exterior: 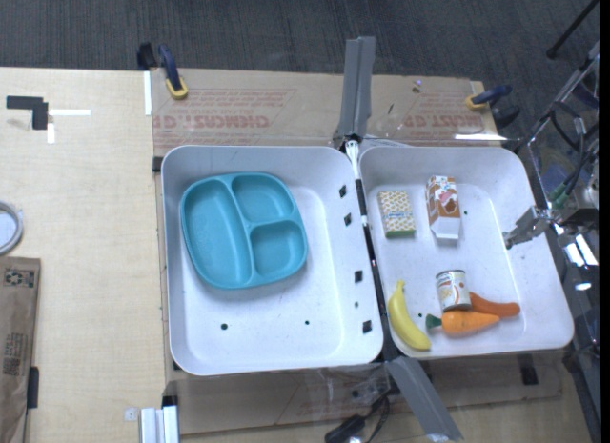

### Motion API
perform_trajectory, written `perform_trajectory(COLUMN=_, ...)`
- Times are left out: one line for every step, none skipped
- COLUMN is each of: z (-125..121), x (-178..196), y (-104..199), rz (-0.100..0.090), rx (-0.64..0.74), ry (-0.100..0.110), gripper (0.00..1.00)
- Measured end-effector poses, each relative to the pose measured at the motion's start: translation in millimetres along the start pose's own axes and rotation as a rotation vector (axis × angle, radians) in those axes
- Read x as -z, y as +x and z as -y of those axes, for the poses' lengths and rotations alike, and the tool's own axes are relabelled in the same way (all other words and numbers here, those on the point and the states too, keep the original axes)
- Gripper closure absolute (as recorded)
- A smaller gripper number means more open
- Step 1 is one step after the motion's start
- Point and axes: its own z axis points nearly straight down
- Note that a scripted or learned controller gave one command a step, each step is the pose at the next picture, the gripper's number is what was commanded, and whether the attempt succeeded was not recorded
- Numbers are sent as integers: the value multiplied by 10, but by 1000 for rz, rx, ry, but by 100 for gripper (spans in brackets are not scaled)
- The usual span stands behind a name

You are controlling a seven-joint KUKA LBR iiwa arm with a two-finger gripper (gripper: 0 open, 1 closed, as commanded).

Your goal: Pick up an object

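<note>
The right bin (500, 260) holds several small objects. A yellow banana (407, 319) lies at its front left corner. Beside it a small can (452, 291) stands upright, touching an orange carrot (468, 323) at the front. A yellowish sponge-like block (396, 212) and a small red-and-white carton (443, 208) lie toward the back. My gripper (530, 229) hangs at the bin's right rim, apart from all of these, with nothing seen in it.
The left bin (173, 270) carries a blue divided plate (245, 230). A grey divider post (357, 89) rises between the bins at the back. Clamps (173, 77) hold cardboard behind them. Dark arm hardware crowds the right edge (577, 193).
</note>
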Motion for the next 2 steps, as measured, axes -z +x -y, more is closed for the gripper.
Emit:
perform_trajectory(z=265, x=-1422, y=271, rz=0, rx=-173, ry=-2, gripper=0)
perform_trajectory(z=266, x=-1337, y=265, rz=-1, rx=-176, ry=0, gripper=100)
